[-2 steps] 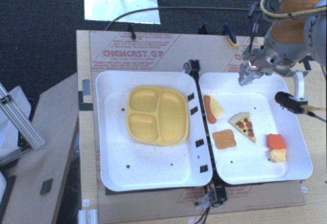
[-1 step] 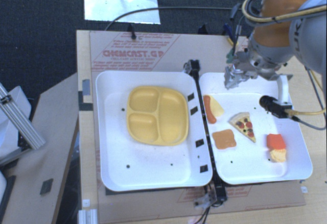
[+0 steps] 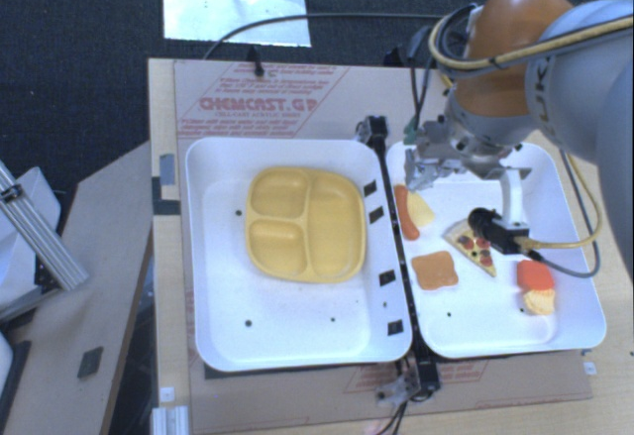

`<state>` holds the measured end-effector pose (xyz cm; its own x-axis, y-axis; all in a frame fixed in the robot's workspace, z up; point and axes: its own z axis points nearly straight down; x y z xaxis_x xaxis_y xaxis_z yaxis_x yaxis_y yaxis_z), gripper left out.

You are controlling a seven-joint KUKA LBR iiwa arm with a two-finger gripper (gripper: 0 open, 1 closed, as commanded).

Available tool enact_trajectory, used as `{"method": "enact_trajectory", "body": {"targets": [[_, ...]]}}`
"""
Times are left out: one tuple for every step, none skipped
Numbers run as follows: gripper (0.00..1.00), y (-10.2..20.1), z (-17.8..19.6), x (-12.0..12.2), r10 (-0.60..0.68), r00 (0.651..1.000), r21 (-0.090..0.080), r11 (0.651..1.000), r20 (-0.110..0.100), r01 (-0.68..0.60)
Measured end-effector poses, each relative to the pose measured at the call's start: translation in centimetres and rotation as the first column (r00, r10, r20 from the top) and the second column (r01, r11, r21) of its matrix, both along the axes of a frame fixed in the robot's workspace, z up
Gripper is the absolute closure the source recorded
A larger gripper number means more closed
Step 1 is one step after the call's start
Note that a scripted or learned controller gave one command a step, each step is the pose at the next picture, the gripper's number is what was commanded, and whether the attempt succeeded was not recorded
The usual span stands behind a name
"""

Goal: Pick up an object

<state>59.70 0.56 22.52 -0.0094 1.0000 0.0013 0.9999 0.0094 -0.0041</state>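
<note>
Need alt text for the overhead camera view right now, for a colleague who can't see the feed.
A grey arm with an orange band reaches from the right over the right bin, its gripper above a hot dog near the bin's left wall. Also there: a pizza slice, an orange toast-like piece, and a red-and-yellow item. The left bin holds a yellow divided plate.

The grey arm (image 3: 584, 47) reaches in from the right, orange band above the wrist, gripper (image 3: 424, 173) pointing down.
</note>
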Motion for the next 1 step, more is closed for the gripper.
{"method": "enact_trajectory", "body": {"targets": [[1.0,5.58,-1.16,-1.7,0.001,1.0,0.0,1.0,0.0,-0.001]]}}
